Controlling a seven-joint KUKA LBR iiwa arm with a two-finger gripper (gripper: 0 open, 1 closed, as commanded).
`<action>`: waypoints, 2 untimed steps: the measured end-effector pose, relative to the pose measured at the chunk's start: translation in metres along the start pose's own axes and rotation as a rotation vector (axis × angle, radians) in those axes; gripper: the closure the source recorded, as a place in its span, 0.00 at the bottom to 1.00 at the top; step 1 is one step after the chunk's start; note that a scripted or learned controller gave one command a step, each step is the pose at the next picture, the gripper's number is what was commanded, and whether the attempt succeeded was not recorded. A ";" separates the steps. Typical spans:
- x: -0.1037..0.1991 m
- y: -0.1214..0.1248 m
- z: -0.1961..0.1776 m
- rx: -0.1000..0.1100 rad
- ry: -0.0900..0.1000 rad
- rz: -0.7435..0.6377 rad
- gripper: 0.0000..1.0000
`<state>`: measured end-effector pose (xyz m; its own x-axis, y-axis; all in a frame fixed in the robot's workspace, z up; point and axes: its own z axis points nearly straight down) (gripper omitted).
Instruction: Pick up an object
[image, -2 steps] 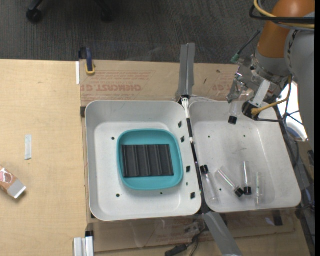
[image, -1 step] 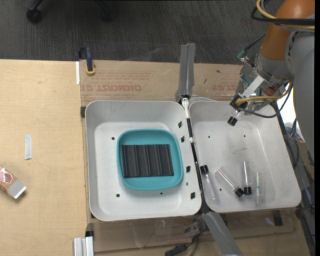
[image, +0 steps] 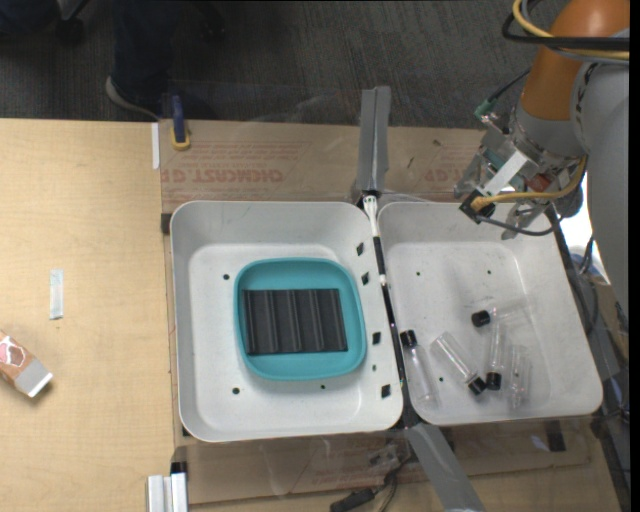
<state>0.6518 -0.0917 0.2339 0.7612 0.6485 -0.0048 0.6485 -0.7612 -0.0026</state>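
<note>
Two white bins sit side by side: the left bin (image: 200, 330) holds a teal tray (image: 300, 368) with a dark ridged insert, the right bin (image: 450, 270) a loose cluster of clear, black-capped vials (image: 452, 357) near its front. The gripper (image: 498, 178) hangs over the right bin's back rim, well apart from them; whether it is spread or pressed together cannot be told.

A pale wooden bench (image: 80, 420) takes up the left of the view, a brown cardboard sheet (image: 300, 150) with red print lies across its far part, and dark grey carpet (image: 280, 50) covers the floor beyond.
</note>
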 end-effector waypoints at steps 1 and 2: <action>-0.087 0.015 0.072 0.000 0.001 -0.060 0.00; -0.190 -0.028 0.128 0.003 0.002 -0.073 0.00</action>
<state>0.4881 -0.1938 0.1071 0.7119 0.7022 -0.0026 0.7022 -0.7119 -0.0055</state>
